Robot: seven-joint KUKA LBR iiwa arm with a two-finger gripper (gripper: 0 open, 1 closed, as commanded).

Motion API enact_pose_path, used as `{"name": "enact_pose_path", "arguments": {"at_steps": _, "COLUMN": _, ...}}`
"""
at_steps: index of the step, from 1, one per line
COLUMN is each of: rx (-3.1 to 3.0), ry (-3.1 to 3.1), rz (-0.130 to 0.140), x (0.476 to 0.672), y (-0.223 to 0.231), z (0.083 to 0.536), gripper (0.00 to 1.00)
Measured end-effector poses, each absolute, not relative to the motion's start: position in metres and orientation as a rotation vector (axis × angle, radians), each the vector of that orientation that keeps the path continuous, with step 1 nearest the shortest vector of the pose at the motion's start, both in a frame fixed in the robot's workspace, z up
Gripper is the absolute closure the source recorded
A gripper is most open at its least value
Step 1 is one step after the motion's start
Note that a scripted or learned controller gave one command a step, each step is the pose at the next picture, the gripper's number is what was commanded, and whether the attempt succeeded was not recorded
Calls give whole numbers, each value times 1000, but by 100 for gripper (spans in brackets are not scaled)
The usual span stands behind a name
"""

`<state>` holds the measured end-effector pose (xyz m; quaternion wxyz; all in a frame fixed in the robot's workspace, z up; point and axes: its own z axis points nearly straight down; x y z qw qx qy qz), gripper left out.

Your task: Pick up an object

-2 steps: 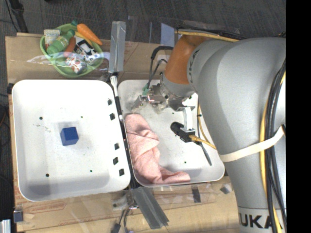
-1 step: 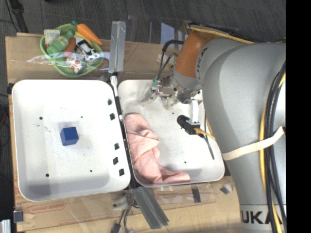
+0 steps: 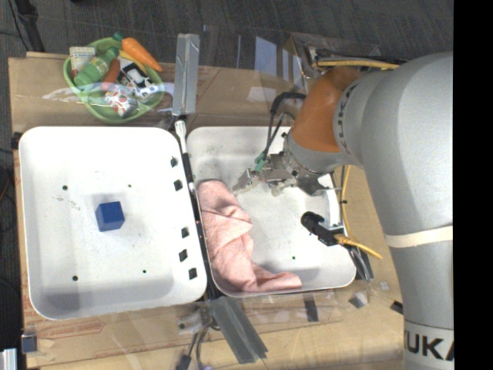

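**Brown desk, two white bins, tool low beside the pink cloth**

The tool [image 3: 267, 176] hung low in the right bin [image 3: 286, 241], under the orange-banded wrist of the grey arm [image 3: 400, 137]. Whether it was apart or together could not be told from this slanted view, and nothing could be seen held in it.

Just to its left lay the pink cloth [image 3: 228, 239], crumpled along that bin's left wall from near the tool down to the front corner. Whether the tool touched the cloth was unclear. As the nearest candidate, the cloth looked light, soft and limp. It would likely sag and drag when lifted, so a raised fold near its upper end seemed the best place to pinch, rather than a flat edge against the floor of the bin.

Well apart, in the left bin [image 3: 77, 168], sat a small blue cube [image 3: 110, 215], alone and clear of the walls. It appeared stiff and light, and would best be taken across two opposite faces.

Beyond the bins, a green bowl [image 3: 98, 114] of toy food, an orange carrot [image 3: 140, 51] among it, stood at the far left corner of the desk [image 3: 42, 75]. Dark grey floor [image 3: 231, 6] lay behind.
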<state>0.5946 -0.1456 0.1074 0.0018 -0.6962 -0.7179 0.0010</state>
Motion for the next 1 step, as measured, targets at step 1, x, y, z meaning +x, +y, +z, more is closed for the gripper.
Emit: {"name": "enact_pose_path", "arguments": {"at_steps": 1, "rx": -2123, "ry": -2310, "rz": 3, "x": 553, "y": -128, "z": 91, "gripper": 0}}
